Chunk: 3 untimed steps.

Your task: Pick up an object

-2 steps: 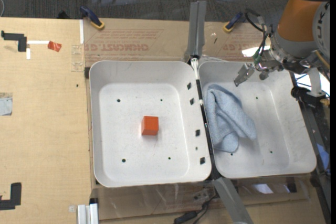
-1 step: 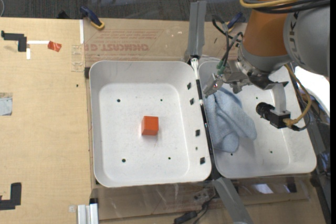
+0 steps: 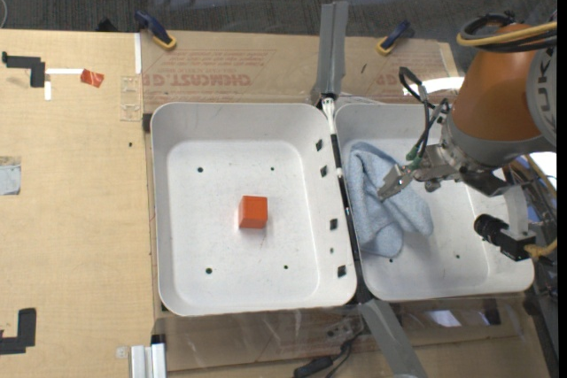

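Observation:
An orange cube [image 3: 253, 212] sits near the middle of the left bin [image 3: 177, 190]. A light blue cloth [image 3: 383, 206] lies crumpled in the left half of the right bin [image 3: 469, 266], against the wall between the bins. My gripper [image 3: 392, 184] hangs low over the cloth's upper middle, its tip at or just above the fabric. The arm's grey wrist and orange band [image 3: 500, 93] rise from it toward the right. The view does not show whether any cloth is caught in the gripper.
Two clamps [image 3: 156, 29] [image 3: 393, 35] hold cardboard behind the bins. A black part [image 3: 498, 235] of the arm hangs over the right bin's right side. Cables [image 3: 425, 115] trail beside the wrist. A wooden bench top [image 3: 62, 190] lies left of the bins.

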Available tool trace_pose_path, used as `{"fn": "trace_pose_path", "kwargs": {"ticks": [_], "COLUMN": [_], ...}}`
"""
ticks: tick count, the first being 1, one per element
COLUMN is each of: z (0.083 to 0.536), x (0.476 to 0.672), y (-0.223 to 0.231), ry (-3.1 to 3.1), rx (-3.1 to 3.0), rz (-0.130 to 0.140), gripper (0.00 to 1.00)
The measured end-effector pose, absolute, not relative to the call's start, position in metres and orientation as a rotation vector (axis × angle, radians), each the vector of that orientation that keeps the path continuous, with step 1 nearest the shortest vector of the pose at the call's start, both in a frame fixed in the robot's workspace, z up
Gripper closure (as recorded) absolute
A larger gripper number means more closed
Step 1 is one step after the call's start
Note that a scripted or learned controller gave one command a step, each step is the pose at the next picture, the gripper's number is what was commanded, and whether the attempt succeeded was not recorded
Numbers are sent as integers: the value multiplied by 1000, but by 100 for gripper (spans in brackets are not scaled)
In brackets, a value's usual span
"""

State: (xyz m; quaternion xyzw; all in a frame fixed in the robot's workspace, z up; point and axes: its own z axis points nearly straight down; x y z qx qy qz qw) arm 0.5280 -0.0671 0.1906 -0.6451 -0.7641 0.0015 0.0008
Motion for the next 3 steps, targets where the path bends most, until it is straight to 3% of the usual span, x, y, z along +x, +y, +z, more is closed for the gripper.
{"fn": "trace_pose_path", "kwargs": {"ticks": [1,2,3], "z": [191,235,190], "x": [584,518,575], "y": [-49,-103,-51], "ry": [-2511,-2020,-2251], "rx": [-1888,-2405,-2190], "rz": [3,5,5], "gripper": [0,0,0]}}
